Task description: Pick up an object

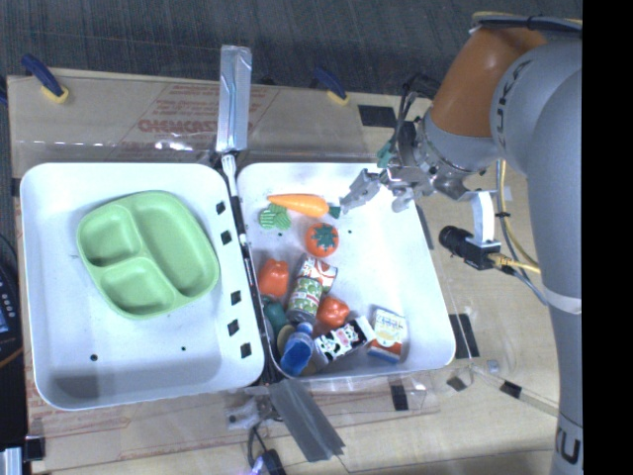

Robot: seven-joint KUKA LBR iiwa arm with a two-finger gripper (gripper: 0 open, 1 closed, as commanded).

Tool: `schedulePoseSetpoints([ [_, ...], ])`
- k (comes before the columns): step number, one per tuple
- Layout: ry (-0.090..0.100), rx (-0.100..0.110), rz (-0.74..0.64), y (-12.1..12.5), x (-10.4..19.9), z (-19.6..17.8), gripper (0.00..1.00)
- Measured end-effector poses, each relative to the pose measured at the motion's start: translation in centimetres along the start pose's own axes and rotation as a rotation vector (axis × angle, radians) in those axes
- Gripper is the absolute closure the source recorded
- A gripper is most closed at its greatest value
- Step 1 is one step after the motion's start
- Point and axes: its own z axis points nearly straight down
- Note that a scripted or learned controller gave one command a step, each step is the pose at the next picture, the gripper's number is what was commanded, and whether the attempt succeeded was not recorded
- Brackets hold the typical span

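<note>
Inside the right bin, toward its back-left part, lies a toy carrot — orange body pointing right, with its green leafy end just left and a little in front of it. Just in front of the carrot sits a small red tomato with a green top. Nearer the front, against the bin's left wall, the other things crowd together: an orange-red piece, a printed can leaning beside it, a red pepper-like piece, a blue cup at the very front, a black-and-white patterned carton and a small box with an orange face at the front right.

Above the bin's back-right part hangs the hand, its light grey fingers slanting down and left, the tip close to the carrot's right end but apart from it. The fingers appear spread a little, with nothing between them. Behind it the grey arm with its orange band reaches in from the right.

Alongside, the left bin holds a light green divided plate with three compartments, lying somewhat left of centre. Both bins rest on the counter — a strip of silver tape runs up from the seam between them, and blue clips sit at the back edge.
</note>
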Motion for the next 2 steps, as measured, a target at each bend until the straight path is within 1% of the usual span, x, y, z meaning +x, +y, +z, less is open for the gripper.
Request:
schedulePoseSetpoints([
  [1, -0.005, -0.021, -0.187, 5.0, 5.3, 11.8, 0.00],
  [2, -0.010, -0.016, -0.188, 5.0, 5.0, 10.7, 1.00],
])
